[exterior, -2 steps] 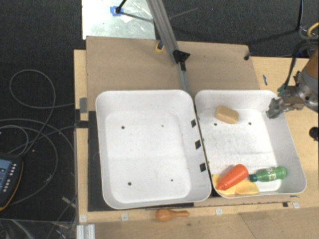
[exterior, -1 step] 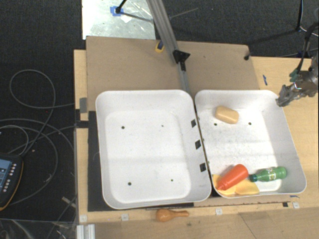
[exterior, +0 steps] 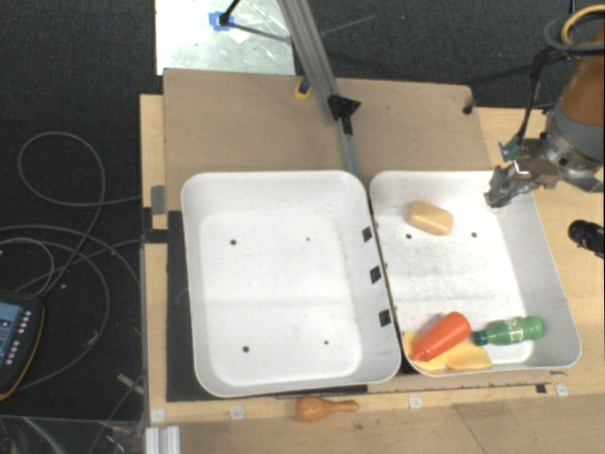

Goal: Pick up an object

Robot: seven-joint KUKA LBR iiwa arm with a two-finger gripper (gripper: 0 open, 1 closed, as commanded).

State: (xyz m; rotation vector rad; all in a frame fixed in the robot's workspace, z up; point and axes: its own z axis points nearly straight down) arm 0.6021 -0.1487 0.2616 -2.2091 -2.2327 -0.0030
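The dark two-finger gripper (exterior: 501, 189) hangs over the right-hand shallow white bin (exterior: 553, 282) at its far right rim; its state cannot be told. Nearest candidate: a tan rounded bread-like block (exterior: 430, 218), just left of the tool and slightly nearer the camera, long axis roughly left-right.

The right bin (exterior: 544, 253) holds four things: a tan, rounded block (exterior: 430, 218) like a bread roll lies alone near the bin's far side, well apart from the rest. At the near edge an orange carrot-shaped piece (exterior: 441, 336) lies slantwise, its lower end resting over a flat yellow piece (exterior: 467, 358) tucked against the bin's rim. Just beside them to the right, a small green bottle (exterior: 510, 330) lies on its side, its white-labelled middle facing up and its neck toward the carrot.
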